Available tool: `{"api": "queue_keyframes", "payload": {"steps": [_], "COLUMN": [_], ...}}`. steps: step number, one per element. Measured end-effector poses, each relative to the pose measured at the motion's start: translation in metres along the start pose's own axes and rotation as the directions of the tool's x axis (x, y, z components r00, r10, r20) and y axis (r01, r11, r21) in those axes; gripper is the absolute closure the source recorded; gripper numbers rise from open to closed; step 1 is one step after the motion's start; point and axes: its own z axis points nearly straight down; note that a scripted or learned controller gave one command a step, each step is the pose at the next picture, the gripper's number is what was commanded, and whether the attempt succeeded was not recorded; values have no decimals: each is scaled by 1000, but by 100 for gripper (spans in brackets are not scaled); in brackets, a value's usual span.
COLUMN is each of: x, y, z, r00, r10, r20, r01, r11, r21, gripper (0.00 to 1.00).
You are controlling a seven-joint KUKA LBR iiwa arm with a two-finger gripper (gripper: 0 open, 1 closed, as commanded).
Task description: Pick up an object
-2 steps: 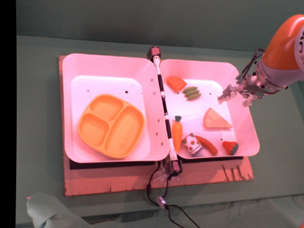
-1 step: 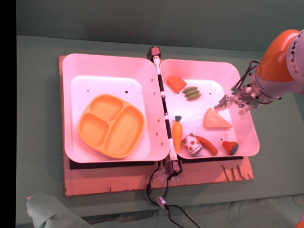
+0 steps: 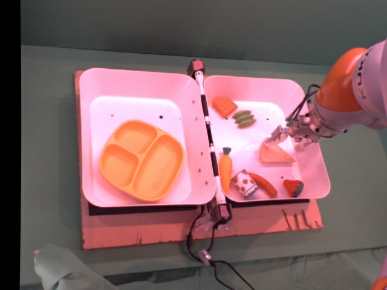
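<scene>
A grey-and-orange robot arm (image 3: 357, 89) reaches over the right-hand white bin (image 3: 314, 110), its gripper (image 3: 279, 135) poised at the upper corner of a pale orange wedge (image 3: 276, 154), the nearest pickable object and the likely target. The wedge lies just below the gripper, its long edge running off to the right and slightly downward, so the coming move looks like a short descent rather than a traverse. Whether the gripper is spread or clenched cannot be told from this angle; nothing is visibly held. Far to the gripper's left, in the other bin (image 3: 91, 86), sits a large orange divided plate (image 3: 141, 160). Closer in, left and below, lie a carrot (image 3: 225, 169), a spotted can (image 3: 244, 183) and a red pepper (image 3: 264, 185); up and left, a waffle (image 3: 225, 106) and green pea pods (image 3: 244, 118); below right, a strawberry (image 3: 294, 188).
</scene>
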Motion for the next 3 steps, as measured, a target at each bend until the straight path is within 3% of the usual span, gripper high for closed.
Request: {"api": "queue_keyframes", "payload": {"steps": [1, 2, 3], "x": [0, -1, 1], "y": [6, 7, 14], "z": [7, -5, -51], "r00": [1000, 1000, 1000], "r10": [-2, 2, -1], "r20": [3, 6, 9], "r01": [2, -2, 1], "r11": [1000, 1000, 1000], "r21": [-16, -24, -11], "gripper": [0, 100, 100]}}
